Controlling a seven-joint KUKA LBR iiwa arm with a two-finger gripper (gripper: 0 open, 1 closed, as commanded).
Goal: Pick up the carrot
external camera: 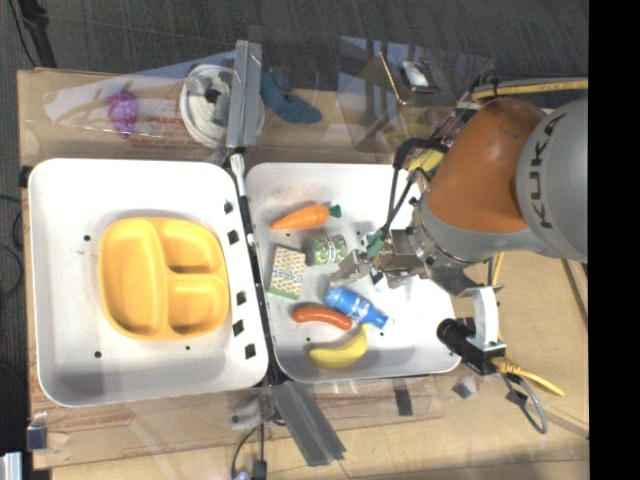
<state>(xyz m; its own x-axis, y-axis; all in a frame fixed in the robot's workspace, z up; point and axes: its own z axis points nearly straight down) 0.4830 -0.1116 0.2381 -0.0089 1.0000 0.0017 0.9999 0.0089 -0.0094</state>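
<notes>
The carrot (301,216) lies flat at the far side of the right bin (420,353), apart from the can (325,249) just nearer. The gripper (362,261) hovers beside that can, holding nothing; whether it is spread I cannot tell.

Tool (362,258) low, arm (500,183) overhead

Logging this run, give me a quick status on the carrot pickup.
End effector low in right bin, nothing seen in it. Carrot lying free near bin's far edge, ungrasped. Small can sits between the two.
</notes>
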